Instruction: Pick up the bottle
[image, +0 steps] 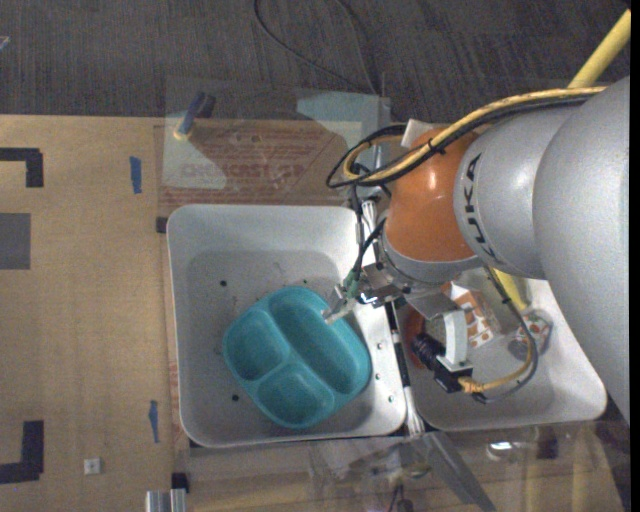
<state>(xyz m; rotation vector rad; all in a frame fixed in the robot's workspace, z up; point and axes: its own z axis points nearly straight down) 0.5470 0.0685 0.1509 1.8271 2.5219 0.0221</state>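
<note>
Landmark: teal plate (295, 358), three compartments, lying in the first bin (200, 225).

Gripper (342, 308): low over the plate's upper right rim, at or just above it. We cannot tell whether it is released or clenched, and we see nothing held in it.

Bottle (468, 328): we take it to be the white and orange item to the right of the plate, across the divider in the second bin (575, 400). The arm (560, 180) covers most of it, so the identification is tentative and its pose is unclear.

Handling, our judgement: probably a light plastic bottle, stiff but smooth-walled, so it may slip or roll. We would grip across the body at mid-length rather than at the cap.

The gripper is over the plate, not the bottle, so no pick has been made yet.
</note>
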